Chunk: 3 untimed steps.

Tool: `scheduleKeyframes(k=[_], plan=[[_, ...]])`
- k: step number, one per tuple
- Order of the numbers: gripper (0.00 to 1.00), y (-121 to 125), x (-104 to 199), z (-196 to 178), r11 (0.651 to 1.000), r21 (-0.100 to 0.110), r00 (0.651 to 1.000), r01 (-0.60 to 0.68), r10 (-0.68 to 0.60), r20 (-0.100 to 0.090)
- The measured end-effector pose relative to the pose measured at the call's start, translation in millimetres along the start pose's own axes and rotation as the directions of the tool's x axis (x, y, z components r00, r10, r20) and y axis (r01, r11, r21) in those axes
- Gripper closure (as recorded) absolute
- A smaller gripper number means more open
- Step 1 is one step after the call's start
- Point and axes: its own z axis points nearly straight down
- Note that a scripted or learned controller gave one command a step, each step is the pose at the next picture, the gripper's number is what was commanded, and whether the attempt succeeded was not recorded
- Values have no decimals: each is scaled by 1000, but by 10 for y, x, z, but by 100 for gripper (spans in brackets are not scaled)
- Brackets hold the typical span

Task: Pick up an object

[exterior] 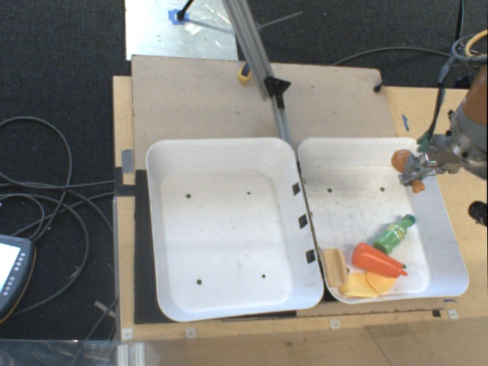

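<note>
The gripper (412, 172), above the right white plastic bin's (450, 239) far edge, seems closed around a small round orange object (402, 160), though only barely, so a jolt might drop it

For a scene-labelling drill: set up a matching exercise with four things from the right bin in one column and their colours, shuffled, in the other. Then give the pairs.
Things, all in the right bin:
1. bottle
2. cone-shaped toy
3. flat pieces at the front wall
4. block by the divider

Colours:
A. yellow
B. tan
C. green
D. orange-red

Pairs: 1-C, 2-D, 3-A, 4-B.
</note>
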Motion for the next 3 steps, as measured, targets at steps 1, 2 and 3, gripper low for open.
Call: scheduleKeyframes(k=[1, 2, 3], plan=[[100, -124, 549, 135, 1000, 7, 1000, 5, -5, -5], [100, -224, 1026, 245, 1000, 7, 1000, 4, -4, -4], [100, -282, 1556, 316, 1000, 6, 1000, 5, -5, -5]])
